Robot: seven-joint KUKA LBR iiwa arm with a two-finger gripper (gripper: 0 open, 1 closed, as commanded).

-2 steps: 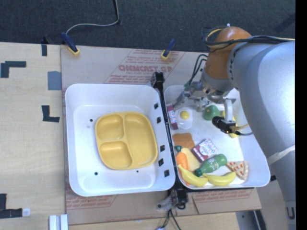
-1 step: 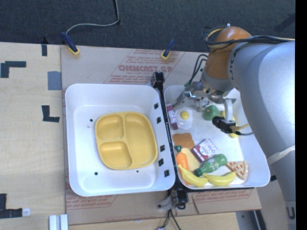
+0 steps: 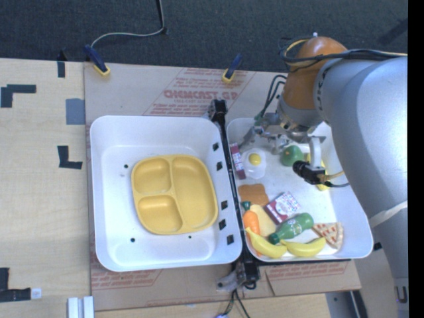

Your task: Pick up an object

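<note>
**Right-bin pick: hazards on hand, listed by size**

Item 1. Arm (image 3: 361, 111), grey with orange band, reaching in over the right bin (image 3: 361, 234). Its bulk covers the bin's far right corner; anything lying under it cannot be assessed. Risk, as I judge it: a descent planned on hidden contents may strike something unseen.

Item 2. Left bin (image 3: 106, 177), holding a yellow divided plate (image 3: 174, 194). Well apart from the work; no likely part in a failure.

Item 3. Gripper (image 3: 281, 134), low in the upper part of the right bin, just beside a white fried-egg toy (image 3: 254, 159) and a green round toy (image 3: 290, 155). Whether it is released or clenched, I cannot tell; nothing is seen between its parts.

Item 4. Candidate objects, all in the right bin. Upper group: egg toy and green toy, with a small dark packet (image 3: 236, 163) against the left wall. Lower group, tightly packed: bananas (image 3: 291, 247), green bottle (image 3: 291, 226), pizza slice (image 3: 329, 232), carrot (image 3: 252, 220), biscuit (image 3: 253, 193), pink-and-white packet (image 3: 283, 205).

Item 5. Likely failures. Rounded toys may roll or squirt aside on closing. Near neighbours may be nudged or caught two at once. The flat egg offers little to grip. The loose cable (image 3: 318, 174) beside the wrist could snag.
</note>
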